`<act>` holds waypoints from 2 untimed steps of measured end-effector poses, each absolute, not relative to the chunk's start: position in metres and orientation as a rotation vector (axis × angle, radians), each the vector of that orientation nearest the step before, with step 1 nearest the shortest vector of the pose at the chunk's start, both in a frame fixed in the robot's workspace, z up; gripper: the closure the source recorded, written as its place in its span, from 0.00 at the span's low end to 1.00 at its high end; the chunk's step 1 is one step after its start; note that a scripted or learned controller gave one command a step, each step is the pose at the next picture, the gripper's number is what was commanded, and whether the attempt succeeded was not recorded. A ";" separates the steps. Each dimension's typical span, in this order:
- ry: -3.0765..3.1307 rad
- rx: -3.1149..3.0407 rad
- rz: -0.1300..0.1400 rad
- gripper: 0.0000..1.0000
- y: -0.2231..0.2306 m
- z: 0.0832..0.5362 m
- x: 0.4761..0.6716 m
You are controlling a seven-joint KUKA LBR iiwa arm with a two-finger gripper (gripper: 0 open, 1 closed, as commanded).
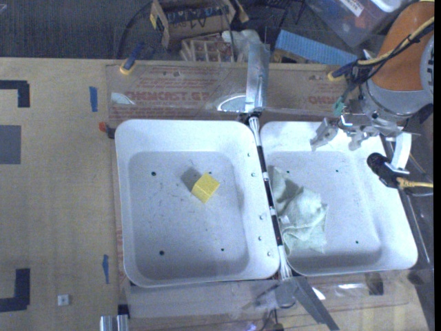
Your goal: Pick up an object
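Two shallow white bins sit side by side on the wooden surface [55,205]. Nearest in the right bin [386,254] lies a crumpled pale-green cloth [301,216], close to the dividing rim. A yellow block [205,187] rests near the middle of the left bin [138,254]. Farther back, above the right bin's far edge, hangs the end effector [340,134] — its fingers [322,136] spread apart, nothing between them.

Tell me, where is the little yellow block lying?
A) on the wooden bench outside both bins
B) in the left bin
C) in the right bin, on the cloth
B: the yellow block rests on the floor of the left bin; the crumpled cloth lies in the right bin.
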State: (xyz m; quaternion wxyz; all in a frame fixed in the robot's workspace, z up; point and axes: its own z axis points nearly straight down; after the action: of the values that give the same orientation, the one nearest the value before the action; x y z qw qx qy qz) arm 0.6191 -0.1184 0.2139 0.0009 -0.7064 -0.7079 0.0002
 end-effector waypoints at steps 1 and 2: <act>-2.226 -2.220 -0.003 1.00 -0.119 0.225 0.620; -2.228 -2.222 -0.006 1.00 -0.119 0.236 0.621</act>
State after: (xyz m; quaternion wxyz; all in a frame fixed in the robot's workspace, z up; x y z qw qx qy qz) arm 0.6211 -0.1189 0.2357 -0.0028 -0.7061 -0.7081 -0.0020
